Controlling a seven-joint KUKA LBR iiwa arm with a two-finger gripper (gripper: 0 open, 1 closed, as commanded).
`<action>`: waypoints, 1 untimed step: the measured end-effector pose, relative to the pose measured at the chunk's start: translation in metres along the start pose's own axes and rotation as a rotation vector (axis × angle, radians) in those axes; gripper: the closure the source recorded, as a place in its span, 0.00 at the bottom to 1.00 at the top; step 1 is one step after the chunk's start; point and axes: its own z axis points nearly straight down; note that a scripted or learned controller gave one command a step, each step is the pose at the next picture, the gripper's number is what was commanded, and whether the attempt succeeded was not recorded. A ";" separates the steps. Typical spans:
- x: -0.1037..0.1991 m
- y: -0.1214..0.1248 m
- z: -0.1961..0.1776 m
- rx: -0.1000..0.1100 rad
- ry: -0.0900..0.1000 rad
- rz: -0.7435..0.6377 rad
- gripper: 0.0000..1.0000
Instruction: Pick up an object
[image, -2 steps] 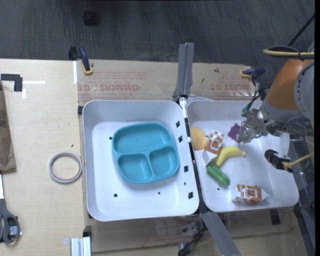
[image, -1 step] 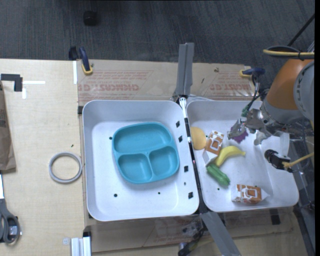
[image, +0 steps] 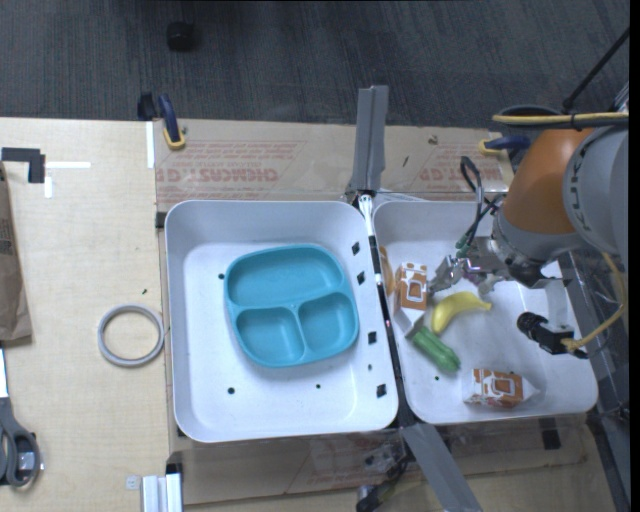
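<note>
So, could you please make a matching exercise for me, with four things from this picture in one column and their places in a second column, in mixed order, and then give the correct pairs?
Things:
1. blue divided plate
2. banana
3. grey ring
4. orange and white packet

Places:
A. on the bench, left of both bins
B. in the right bin, near its front edge
C. in the left bin
D. in the right bin, just below the tool

Pairs: 1-C, 2-D, 3-A, 4-B
</note>
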 end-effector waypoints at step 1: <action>0.017 -0.060 0.000 0.000 0.000 -0.026 0.00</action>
